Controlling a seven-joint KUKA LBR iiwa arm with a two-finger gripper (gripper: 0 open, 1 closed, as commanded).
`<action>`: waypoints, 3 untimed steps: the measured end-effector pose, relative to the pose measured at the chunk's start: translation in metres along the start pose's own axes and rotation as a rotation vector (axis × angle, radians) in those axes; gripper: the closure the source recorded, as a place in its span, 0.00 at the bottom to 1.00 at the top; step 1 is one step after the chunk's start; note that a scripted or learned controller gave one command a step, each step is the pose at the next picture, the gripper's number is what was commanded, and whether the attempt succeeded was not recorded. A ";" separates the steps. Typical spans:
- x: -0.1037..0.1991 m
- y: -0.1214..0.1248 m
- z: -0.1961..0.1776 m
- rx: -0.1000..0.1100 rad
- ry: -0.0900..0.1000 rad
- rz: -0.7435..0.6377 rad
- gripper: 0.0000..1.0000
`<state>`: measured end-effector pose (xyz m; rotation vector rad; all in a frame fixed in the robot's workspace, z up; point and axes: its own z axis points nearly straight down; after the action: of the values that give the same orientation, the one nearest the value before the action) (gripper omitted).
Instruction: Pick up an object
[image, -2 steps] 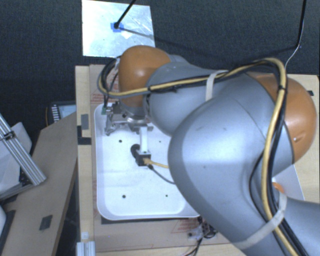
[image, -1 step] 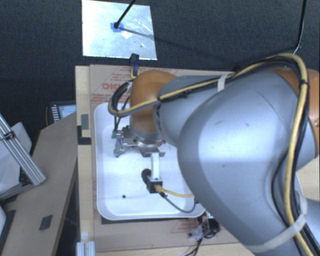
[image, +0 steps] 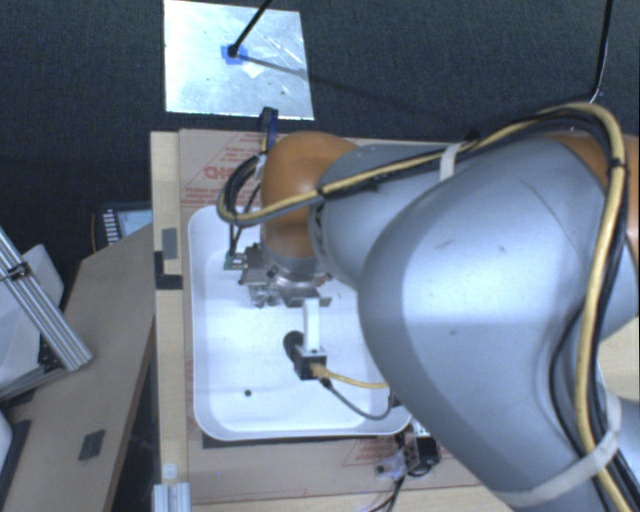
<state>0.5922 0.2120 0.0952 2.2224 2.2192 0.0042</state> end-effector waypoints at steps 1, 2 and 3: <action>0.000 0.000 0.000 0.000 0.000 0.000 0.00; 0.024 0.047 -0.123 -0.013 0.004 -0.007 0.00; 0.024 -0.028 -0.226 -0.005 0.005 -0.009 0.00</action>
<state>0.5640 0.2357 0.3215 2.2118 2.2296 0.0147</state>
